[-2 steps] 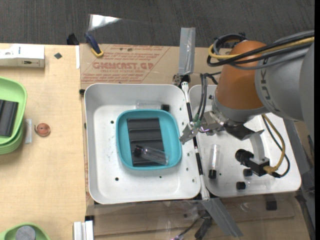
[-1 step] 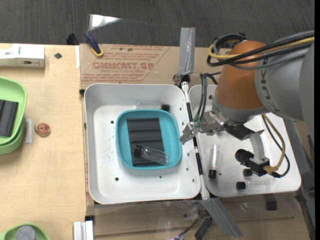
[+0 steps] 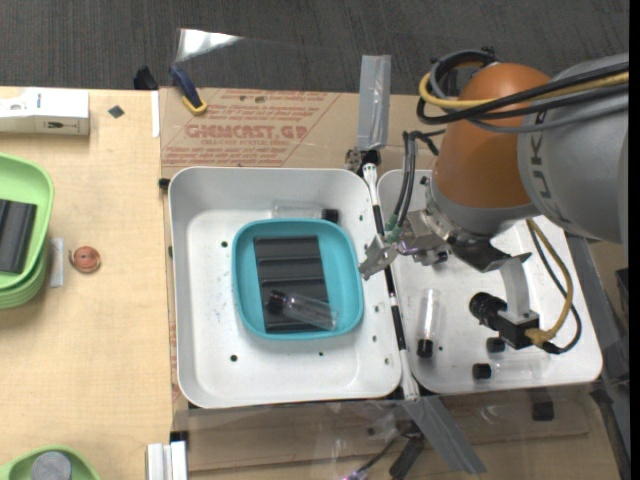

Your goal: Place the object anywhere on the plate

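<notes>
A teal plate (image 3: 248,268) sits in the left white bin (image 3: 200,348). A dark ribbed block (image 3: 290,256) lies on it, with a clear tube with a dark end (image 3: 300,308) across the block's near part. My gripper (image 3: 380,256) hangs low over the wall between the two bins, just right of the plate's rim, and I see nothing held in it. A clear vial with a black cap (image 3: 426,318) lies in the right bin (image 3: 560,368), below and right of the gripper. The arm hides the back of that bin.
Another clear tube with a black end (image 3: 305,212) lies behind the plate in the left bin. A small black piece (image 3: 482,371) rests near the right bin's front. On the bench at left are a green tray (image 3: 25,193), a white box (image 3: 45,111) and a small red disc (image 3: 85,259).
</notes>
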Motion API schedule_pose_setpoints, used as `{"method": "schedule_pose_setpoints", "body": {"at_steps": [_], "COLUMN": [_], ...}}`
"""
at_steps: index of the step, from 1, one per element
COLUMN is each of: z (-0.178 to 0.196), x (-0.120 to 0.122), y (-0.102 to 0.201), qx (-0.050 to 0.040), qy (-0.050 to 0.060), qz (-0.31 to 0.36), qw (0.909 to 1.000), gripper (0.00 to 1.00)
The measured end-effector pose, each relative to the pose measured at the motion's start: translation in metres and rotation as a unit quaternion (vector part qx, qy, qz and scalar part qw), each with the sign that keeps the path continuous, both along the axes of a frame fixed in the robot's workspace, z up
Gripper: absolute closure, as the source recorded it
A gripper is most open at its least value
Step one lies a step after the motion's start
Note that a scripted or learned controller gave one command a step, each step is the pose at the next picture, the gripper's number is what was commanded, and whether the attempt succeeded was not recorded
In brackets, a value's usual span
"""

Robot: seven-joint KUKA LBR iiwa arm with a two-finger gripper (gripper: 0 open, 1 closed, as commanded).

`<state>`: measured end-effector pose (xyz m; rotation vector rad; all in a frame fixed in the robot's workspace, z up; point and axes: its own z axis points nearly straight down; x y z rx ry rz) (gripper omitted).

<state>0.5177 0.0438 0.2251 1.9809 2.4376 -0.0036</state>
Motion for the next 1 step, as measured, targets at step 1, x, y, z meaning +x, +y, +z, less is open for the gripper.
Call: {"method": "schedule_pose_setpoints", "body": {"at_steps": [1], "z": [0.0000], "x": [0.0000], "y": [0.0000], "qx": [0.0000], "qy": [0.000], "qz": [0.000], "qw": [1.0000], "gripper": [0.00]}}
